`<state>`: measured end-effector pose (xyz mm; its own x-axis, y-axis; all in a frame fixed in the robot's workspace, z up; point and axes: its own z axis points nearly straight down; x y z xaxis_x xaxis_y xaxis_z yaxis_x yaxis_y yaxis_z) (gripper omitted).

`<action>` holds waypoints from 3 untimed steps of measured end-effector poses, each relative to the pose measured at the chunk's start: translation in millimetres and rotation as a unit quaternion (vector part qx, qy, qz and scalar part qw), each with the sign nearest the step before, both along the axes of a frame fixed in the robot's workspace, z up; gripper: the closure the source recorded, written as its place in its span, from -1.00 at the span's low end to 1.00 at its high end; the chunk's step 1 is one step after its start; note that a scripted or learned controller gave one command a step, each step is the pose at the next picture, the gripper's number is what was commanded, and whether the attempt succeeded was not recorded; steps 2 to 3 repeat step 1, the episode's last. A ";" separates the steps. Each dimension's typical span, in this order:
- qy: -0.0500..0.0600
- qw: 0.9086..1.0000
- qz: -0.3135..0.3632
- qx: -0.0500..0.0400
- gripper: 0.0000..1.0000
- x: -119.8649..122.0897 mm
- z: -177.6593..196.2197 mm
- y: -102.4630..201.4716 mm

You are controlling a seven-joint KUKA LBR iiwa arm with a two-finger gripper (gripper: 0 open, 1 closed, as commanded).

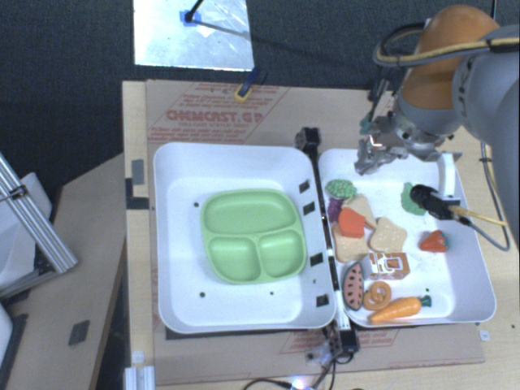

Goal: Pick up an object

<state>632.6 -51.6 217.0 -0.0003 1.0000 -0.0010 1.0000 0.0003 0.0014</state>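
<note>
I saw the claw [367, 162] over the right bin's [475, 287] far edge; its grip I couldn't tell.

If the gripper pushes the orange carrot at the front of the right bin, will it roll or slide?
The carrot looks long, rounded and tapered, so it would probably roll sideways, curving toward its thin end. It looks like a smooth plastic toy, so likely light and stiff, perhaps slippery. It lies near the right bin's front wall, which might stop it.
</note>
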 end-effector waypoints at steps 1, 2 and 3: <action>-0.001 1.000 0.002 0.000 1.00 11.3 15.4 3.1; -0.001 1.000 0.002 0.000 1.00 11.3 15.4 3.1; -0.001 1.000 0.002 0.000 1.00 11.3 15.4 3.1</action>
